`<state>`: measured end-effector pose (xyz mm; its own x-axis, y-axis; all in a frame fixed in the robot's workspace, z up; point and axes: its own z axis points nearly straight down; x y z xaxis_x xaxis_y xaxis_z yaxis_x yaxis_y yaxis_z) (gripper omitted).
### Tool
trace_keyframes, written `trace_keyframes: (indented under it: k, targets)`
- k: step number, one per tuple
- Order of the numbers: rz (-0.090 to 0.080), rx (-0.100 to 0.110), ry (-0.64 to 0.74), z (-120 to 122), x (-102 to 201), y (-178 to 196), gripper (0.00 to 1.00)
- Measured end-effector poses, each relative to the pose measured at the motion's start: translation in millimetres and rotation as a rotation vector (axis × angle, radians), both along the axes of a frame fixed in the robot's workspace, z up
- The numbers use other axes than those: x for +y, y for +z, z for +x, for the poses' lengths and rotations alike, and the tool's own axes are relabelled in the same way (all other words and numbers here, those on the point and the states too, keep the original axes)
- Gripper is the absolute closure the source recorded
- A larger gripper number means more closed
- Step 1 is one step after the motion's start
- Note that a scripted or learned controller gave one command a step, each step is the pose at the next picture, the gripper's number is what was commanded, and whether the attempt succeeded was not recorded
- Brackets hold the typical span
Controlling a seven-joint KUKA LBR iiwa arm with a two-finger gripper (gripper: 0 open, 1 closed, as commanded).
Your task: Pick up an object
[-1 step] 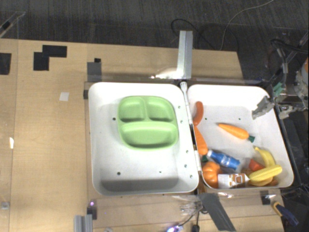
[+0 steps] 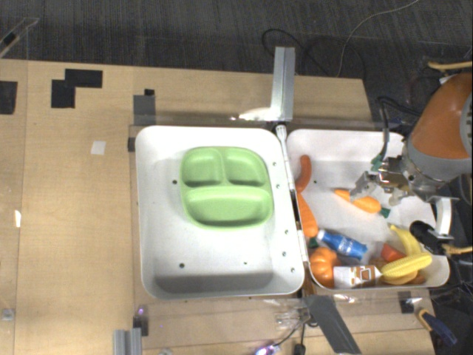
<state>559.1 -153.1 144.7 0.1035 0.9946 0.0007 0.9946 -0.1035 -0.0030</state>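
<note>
Two bins sit side by side; the gripper (image 2: 378, 187) hangs over the right bin's (image 2: 336, 150) carrot (image 2: 357, 200), jaws apparently parted, holding nothing.

We see two bins side by side: the left bin (image 2: 155, 220) holds a divided plate (image 2: 225, 185) at its centre, and the right bin (image 2: 332, 154) holds a bottle (image 2: 341, 244) and bananas (image 2: 408, 261) along the frame's lower right.

Fixed overhead view, slanted down onto bench (image 2: 66, 220) and both white bins (image 2: 148, 220), at moderate distance; arm (image 2: 443, 135) entering from right.
</note>
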Motion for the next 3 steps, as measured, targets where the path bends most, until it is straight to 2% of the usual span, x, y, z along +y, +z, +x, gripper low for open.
trace_keyframes:
  k: [1,2,3]
  targets:
    - [-0.001,-0.011,0.183,21,-28,-56,0.0]
    - [0.001,-0.015,0.184,24,-26,-47,1.0]
    - [-0.002,-0.005,0.009,84,-14,81,1.0]
